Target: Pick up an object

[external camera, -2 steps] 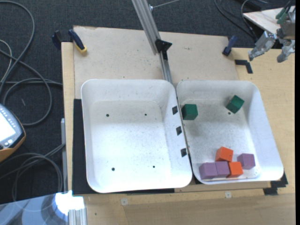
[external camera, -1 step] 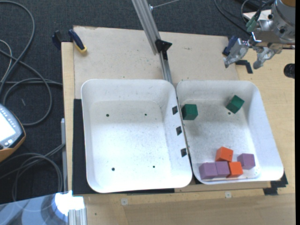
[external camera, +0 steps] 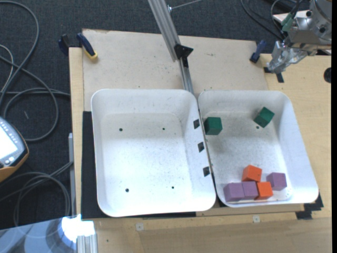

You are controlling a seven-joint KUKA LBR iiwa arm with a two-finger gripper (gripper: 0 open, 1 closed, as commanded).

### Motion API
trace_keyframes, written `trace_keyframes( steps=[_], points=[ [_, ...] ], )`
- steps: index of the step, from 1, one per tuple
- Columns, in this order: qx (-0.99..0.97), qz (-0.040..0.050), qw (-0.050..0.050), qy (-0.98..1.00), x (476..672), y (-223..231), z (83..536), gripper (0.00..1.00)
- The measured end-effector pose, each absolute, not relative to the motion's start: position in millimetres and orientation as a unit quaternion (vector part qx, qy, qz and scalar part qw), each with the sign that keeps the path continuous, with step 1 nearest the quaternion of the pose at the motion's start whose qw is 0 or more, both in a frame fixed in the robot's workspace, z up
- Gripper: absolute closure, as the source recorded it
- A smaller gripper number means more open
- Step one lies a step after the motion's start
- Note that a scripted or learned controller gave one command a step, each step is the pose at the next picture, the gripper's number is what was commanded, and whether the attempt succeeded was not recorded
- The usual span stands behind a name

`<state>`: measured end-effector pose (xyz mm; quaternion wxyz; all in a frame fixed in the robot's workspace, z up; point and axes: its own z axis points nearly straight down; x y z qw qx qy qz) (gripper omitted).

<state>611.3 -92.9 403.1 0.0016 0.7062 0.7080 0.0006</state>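
- The candidate objects all lie in the right bin (external camera: 295, 141): a green cube (external camera: 212, 125) near its far left wall, a second green cube (external camera: 264, 117) tilted toward the far right, and a cluster in the near right corner.
- That cluster holds an orange cube (external camera: 253, 173), a second orange cube (external camera: 264, 190), a purple block (external camera: 241, 191) and a smaller purple cube (external camera: 277, 181), all touching or just beside one another.
- The gripper (external camera: 277, 62) hangs beyond the far right corner of the right bin, above the tabletop (external camera: 131, 62), well apart from every object; nothing sits between its jaws, and whether they are apart or together cannot be told from this view.
- The step in hand looks like the approach: no object has been reached yet.
- The next move probably calls for travel toward the near side, over the bin wall, then a descent onto one piece. The tilted green cube is nearest the gripper and stands free, so it seems the easiest target.
- The cluster looks harder, since neighbours leave little room for the jaws.
- The left bin (external camera: 105, 141) lies beside the right one, sharing the middle wall.
- A metal rail (external camera: 166, 22) slants across the far tabletop toward the bins' junction; blue clamps (external camera: 87, 45) sit at the far corners. Cables (external camera: 26, 78) trail on the dark floor at left.
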Motion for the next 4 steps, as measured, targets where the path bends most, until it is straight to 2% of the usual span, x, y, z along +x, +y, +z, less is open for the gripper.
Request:
trace_keyframes(
  steps=[1, 2, 3, 4],
  points=[
    [0.704, 0.002, 0.0, 0.71, 622.6, -0.6, 403.6, 1.0],
    [0.708, -0.0037, -0.004, 0.707, 636.9, -34.8, 255.3, 1.0],
    [0.708, 0.0001, 0.0, 0.706, 602.1, -68.6, 296.4, 1.0],
    [0.705, 0.0015, 0.001, 0.709, 641.5, -12.4, 282.9, 1.0]
  ],
)
